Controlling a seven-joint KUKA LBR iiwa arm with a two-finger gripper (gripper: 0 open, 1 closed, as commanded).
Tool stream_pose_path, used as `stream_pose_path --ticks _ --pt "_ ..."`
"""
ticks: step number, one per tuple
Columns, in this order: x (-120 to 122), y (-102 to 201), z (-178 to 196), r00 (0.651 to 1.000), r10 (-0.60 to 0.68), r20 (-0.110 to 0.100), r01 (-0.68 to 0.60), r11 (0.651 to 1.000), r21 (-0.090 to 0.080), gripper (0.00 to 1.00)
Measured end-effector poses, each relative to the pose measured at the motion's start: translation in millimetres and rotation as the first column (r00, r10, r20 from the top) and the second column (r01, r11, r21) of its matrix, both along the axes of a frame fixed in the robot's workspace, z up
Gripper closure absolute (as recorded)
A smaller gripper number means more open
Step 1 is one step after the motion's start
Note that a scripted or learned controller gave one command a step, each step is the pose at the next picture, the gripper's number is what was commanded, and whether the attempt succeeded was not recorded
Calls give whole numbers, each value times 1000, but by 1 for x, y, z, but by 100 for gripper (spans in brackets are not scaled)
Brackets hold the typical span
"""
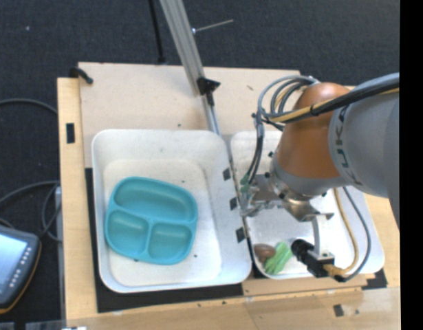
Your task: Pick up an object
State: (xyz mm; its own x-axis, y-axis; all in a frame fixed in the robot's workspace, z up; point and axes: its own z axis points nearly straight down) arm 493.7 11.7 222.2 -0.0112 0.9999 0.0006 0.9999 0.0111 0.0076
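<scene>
A green elongated object (pixel 280 258) lies at the near end of the right bin (pixel 373 253), with a small brown rounded object (pixel 265 251) touching its left side. My gripper (pixel 294 213) hangs over the middle of that bin, just behind these two things and mostly covered by the orange wrist band and grey arm. Nothing shows in its grasp. A blue divided plate (pixel 151 220) with three compartments lies in the left bin (pixel 156 143).
A slanted aluminium post (pixel 187 43) rises behind the bins. The wall between the two bins (pixel 233 205) carries small black clips. Cables loop around the wrist above the right bin. The arm hides most of the right bin's floor.
</scene>
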Motion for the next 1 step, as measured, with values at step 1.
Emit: stream_pose_path --ticks 1 --pt "1 -1 10 1000 9 2 -9 1000 -1 100"
